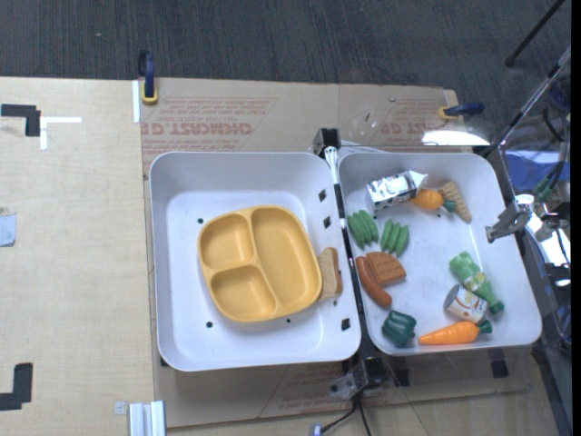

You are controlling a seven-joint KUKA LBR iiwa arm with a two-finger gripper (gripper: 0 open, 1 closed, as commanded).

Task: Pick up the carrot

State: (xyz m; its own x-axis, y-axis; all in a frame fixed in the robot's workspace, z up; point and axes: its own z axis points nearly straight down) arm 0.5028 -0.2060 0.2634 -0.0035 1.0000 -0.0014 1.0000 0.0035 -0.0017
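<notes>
Carrot (448,335) in right bin (508,271)

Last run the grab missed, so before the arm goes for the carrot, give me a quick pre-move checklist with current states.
1. Carrot in view, in right bin near its front edge: ok.
2. Carrot top uncovered: ok.
3. Room around carrot: not ok; green pepper and can sit close.
4. Gripper above carrot: not ok; it is at the bin's right rim.
5. Fingers open: cannot tell.
</notes>
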